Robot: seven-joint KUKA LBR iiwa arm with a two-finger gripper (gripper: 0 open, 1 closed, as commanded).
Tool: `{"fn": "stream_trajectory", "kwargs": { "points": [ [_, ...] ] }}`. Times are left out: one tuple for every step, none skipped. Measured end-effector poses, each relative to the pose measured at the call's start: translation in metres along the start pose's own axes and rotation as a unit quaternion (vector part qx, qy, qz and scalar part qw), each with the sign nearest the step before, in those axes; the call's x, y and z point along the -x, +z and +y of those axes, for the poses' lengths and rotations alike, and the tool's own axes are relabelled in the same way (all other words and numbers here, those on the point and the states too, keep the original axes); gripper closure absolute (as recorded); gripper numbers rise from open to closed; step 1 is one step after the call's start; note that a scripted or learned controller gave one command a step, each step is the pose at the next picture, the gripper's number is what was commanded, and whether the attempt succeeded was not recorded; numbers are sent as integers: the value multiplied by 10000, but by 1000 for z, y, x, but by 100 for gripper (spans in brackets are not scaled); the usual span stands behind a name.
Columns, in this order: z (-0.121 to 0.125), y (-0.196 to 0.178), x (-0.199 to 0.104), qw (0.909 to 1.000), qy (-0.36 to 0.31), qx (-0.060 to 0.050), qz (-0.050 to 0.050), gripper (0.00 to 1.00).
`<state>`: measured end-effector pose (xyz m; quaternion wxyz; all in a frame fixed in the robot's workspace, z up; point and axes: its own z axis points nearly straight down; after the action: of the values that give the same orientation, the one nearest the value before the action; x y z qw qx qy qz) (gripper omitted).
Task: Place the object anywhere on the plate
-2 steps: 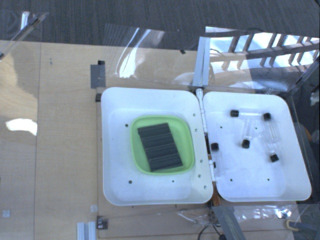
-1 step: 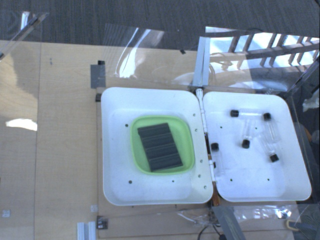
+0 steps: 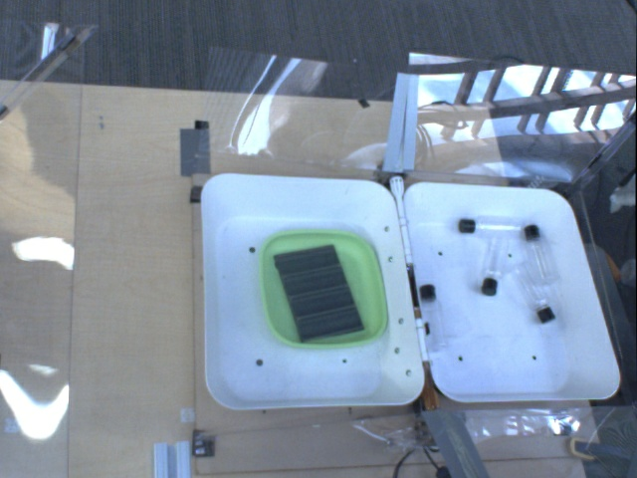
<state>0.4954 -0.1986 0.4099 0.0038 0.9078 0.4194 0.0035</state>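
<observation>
Lying flat on the green plate in the left bin, a dark ribbed block covered the plate's middle; small clear black-capped vials lay scattered across the right bin.

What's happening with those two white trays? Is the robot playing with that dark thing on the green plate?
Nothing is being handled right now. The left white bin holds a green plate, and a dark ribbed block already lies flat on it, so the job of putting it on the plate looks done. The right white bin holds a few small clear tubes with black caps, scattered apart. Both bins sit side by side on the wooden bench.
</observation>
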Motion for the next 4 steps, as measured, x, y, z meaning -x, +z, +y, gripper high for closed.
{"fn": "stream_trajectory", "kwargs": {
  "points": [
    [-1, -27, 3, 10000, 35, 17, 1, 0],
    [-7, -26, 0, 9971, 766, 1, -5, 0],
    [-3, -26, 7, 9932, 1168, 1, 1, 0],
    [-1, -26, 9, 9849, 1731, 0, 2, 0]
  ]
}}
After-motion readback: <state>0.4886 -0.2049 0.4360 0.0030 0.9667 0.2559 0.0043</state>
